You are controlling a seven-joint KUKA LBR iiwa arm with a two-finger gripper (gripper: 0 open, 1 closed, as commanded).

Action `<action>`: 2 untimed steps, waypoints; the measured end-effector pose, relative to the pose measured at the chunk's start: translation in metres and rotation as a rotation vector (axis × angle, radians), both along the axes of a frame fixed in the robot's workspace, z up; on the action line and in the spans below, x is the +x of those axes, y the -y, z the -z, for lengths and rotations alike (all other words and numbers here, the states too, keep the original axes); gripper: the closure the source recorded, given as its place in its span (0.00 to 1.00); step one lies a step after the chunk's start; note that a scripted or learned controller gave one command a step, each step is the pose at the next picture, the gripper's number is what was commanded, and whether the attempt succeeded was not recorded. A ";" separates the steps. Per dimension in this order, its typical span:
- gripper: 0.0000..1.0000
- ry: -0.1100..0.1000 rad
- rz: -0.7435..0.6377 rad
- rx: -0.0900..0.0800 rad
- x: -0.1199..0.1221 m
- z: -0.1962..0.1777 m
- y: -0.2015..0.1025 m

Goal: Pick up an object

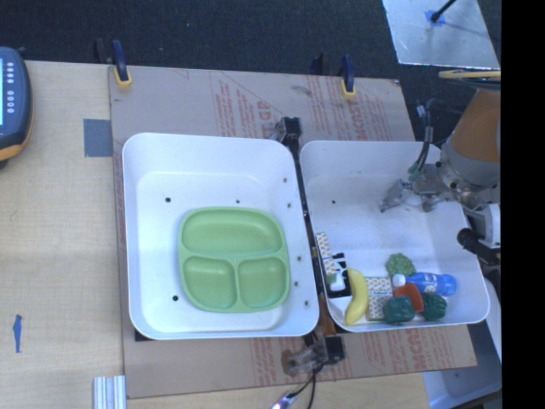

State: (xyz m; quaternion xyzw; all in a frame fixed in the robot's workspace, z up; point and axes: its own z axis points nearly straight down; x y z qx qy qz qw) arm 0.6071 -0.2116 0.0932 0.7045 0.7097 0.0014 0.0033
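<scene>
Bench: a pale wooden top with a brown cardboard sheet laid over it, held at the far edge by two blue-and-yellow clamps.
Room: dark carpet lies beyond the bench, with a grey square panel on the floor at the far right.
Left bin: shallow and white, holding a green divided plate that lies flat near the middle.
Right bin: shallow and white, just beside the left one, its load crowded into the near corner.
Arm: grey with an orange band, reaching in from the right over the far right part of the right bin.
Gripper: low over bare bin floor at the far side of the right bin; I cannot tell how its fingers stand, and nothing shows in them.
Objects to pick: a banana, a blue bottle, a red piece and three green broccoli-like pieces, all clustered and touching in the near corner, well apart from the gripper.
Nearby: a patterned card leans by the wall between the bins.
Far left: a blue and orange device sits on the bench edge.
</scene>
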 end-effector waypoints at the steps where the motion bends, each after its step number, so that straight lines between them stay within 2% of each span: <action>1: 0.00 -0.007 0.002 0.004 -0.049 -0.131 -0.034; 2: 0.00 -0.023 0.002 0.008 -0.114 -0.022 -0.061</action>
